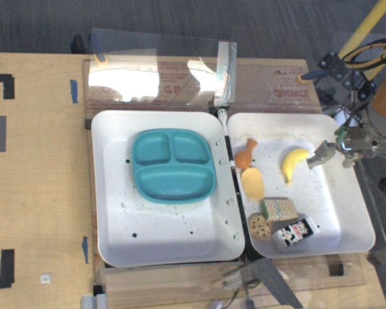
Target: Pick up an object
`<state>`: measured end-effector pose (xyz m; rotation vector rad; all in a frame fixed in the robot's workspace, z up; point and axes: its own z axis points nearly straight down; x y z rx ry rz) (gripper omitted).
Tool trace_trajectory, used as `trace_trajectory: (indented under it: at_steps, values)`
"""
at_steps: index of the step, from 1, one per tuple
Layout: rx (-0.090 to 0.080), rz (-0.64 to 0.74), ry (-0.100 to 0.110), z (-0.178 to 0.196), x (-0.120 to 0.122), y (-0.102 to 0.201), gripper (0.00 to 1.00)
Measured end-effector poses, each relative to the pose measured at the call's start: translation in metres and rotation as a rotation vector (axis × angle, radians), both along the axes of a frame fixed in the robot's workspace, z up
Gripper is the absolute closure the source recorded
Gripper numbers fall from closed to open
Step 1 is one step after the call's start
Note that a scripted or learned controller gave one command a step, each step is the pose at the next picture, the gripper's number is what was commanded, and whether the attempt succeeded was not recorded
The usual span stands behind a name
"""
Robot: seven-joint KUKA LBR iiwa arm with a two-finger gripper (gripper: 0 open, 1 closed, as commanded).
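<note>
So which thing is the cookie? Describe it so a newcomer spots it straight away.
Look in the right bin, at its near-left corner. The cookie lies there, a flat tan round with dark specks, left of the black-and-white carton and below the patterned box.

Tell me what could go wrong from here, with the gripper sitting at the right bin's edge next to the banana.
1. The gripper sits over the right bin's right rim, so a descent there may clip the wall and miss the banana.
2. The banana is curved and may roll or slide away under a push.
3. The cookie, patterned box and milk carton are crowded together; a grasp there could catch two or push them apart.
</note>
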<state>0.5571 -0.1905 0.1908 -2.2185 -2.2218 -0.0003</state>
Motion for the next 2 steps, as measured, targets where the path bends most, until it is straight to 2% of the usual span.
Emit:
trace_trajectory:
  at_steps: [1,2]
  values:
    - [0.002,0.020,0.007,-0.071,0.019,0.025,0.00]
    - [-0.002,0.055,-0.005,-0.104,0.035,0.044,0.00]
